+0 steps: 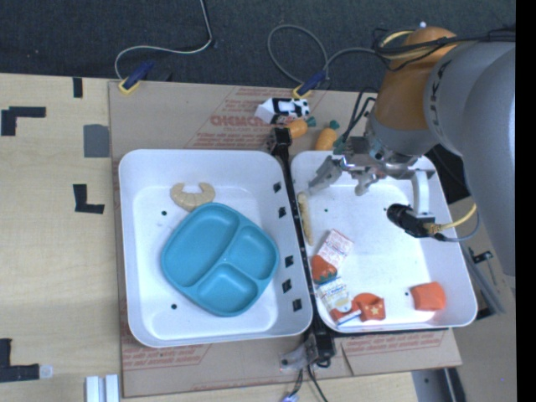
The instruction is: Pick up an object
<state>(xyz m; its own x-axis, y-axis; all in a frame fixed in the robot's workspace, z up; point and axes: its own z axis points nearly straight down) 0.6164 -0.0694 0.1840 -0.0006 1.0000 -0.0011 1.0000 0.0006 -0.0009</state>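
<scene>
My gripper (342, 180) hangs over the far part of the right bin (448, 249), its two fingers spread open with nothing between them. Below it on the bin floor lie a pale stick-shaped piece (303, 216) along the left wall, a small white and pink packet (334, 247), a red piece (323, 268), a second printed packet (335, 293), a red toy (369, 306) and an orange block (428, 296). All of these lie nearer the front than the gripper, and none touches it.
The left bin (138, 224) holds a blue divided plate (219, 258) and a tan crescent (193, 194). Small orange items (327, 134) and a black-and-white object (281, 107) lie on the cardboard behind the bins. Cables loop across the back.
</scene>
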